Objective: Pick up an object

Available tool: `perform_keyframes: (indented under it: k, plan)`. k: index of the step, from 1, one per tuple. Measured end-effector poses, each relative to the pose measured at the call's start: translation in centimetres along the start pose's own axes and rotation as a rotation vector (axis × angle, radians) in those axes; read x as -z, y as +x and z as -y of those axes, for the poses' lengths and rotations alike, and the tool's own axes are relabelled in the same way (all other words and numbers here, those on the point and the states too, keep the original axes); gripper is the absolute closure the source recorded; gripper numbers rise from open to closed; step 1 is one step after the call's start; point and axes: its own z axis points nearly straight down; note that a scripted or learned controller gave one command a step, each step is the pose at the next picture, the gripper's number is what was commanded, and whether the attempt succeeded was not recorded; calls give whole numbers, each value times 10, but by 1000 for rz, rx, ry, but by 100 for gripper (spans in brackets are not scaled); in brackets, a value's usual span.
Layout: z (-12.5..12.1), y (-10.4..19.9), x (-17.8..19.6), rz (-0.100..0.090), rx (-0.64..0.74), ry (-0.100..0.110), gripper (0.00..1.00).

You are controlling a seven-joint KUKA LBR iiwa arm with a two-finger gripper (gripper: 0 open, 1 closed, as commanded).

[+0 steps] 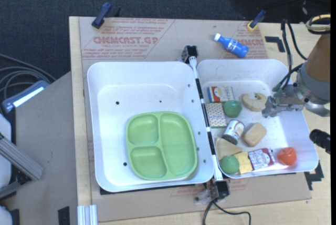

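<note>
The right bin (239,67) holds several small items: a tan bagel (254,101), a green ball (232,109), a red-and-white box (220,94), a checkered packet (214,113), a small can (232,131), a tan bread piece (254,134), a yellow wedge (231,148), a second green ball (229,164), a red-and-white packet (260,159) and an orange-red tomato (286,155). My gripper (271,106) reaches in from the right, low over the bin's right part, just right of the bagel and above the bread piece. Nothing shows in its grasp.
The left bin (105,82) holds a green divided plate (161,145). A blue bottle (231,45) lies on the bench behind the right bin. Blue clamps (101,15) sit at the board's back corners. Cables run along the right side.
</note>
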Motion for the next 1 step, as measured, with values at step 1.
perform_keyframes:
  k: [1]
  plan:
    - [1,0,-1,-1,0,2,0]
